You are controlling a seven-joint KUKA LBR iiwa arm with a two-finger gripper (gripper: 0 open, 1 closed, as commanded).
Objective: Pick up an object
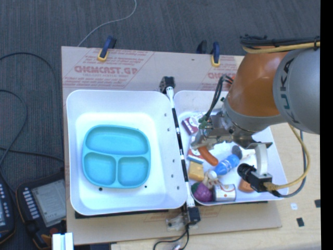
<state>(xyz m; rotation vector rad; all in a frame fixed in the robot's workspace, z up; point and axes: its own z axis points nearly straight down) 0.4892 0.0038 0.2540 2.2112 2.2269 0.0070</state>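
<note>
The grey-and-orange arm (pixel 270 90) hides much of the cluttered right white bin (pixel 278 163), and whether the gripper (pixel 210 134) is spread or pinching I cannot tell, above an orange carrot-shaped toy (pixel 208 155).

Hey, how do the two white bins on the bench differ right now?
The left bin holds one thing, a blue divided plate lying flat; the right bin holds a jumble of small items, among them a blue bottle and a purple object. The left bin lies open to view, while the arm hangs over the right bin and hides part of it. Both are shallow, white and sit side by side.
</note>
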